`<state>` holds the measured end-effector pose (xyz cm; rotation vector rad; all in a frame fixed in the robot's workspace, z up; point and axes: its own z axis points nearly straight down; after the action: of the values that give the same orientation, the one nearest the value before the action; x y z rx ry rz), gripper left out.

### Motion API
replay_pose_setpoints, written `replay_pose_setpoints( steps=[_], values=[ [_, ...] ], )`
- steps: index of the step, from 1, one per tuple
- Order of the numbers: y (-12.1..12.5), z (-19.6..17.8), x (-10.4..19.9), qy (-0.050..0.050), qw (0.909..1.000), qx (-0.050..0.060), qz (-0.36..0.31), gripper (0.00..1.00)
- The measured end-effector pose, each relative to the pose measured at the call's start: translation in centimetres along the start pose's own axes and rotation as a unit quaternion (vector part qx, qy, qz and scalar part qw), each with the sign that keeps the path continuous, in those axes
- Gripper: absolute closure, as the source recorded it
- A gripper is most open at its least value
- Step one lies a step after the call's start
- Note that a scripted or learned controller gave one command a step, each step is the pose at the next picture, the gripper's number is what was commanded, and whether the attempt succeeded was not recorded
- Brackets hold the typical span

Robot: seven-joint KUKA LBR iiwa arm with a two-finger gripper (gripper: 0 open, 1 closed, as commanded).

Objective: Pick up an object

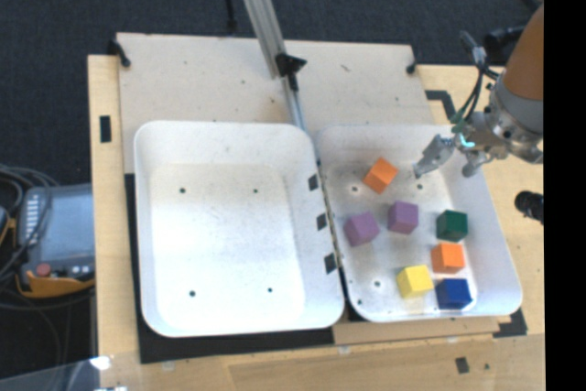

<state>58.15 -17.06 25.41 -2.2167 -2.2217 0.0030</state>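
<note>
The right bin (366, 146) holds several small blocks. An orange block (381, 174) lies toward the back, with two purple blocks (361, 228) (402, 217) in the middle. A green block (451, 224), a second orange block (448, 257), a yellow block (414, 280) and a blue block (452, 293) sit along the right and front. My gripper (450, 162) hangs over the bin's back right part, to the right of the first orange block and above the green one. Its fingers (428, 160) are spread open with nothing between them.
The left bin (229, 224) stands beside the right one, with a black divider strip between them. A slanted metal rail (261, 5) rises from behind the bins. A grey pendant device (55, 233) lies at the far left off the bench.
</note>
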Motion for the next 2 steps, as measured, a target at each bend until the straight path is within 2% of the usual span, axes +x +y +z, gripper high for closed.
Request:
replay_pose_setpoints(
  steps=[1,2],
  values=[
    [0.1,-0.2,0.0,0.000,1.0000,-0.002,0.000,0.00],
    [0.2,6.1,0.2,-0.001,1.0000,0.001,0.001,0.00]
  ],
)
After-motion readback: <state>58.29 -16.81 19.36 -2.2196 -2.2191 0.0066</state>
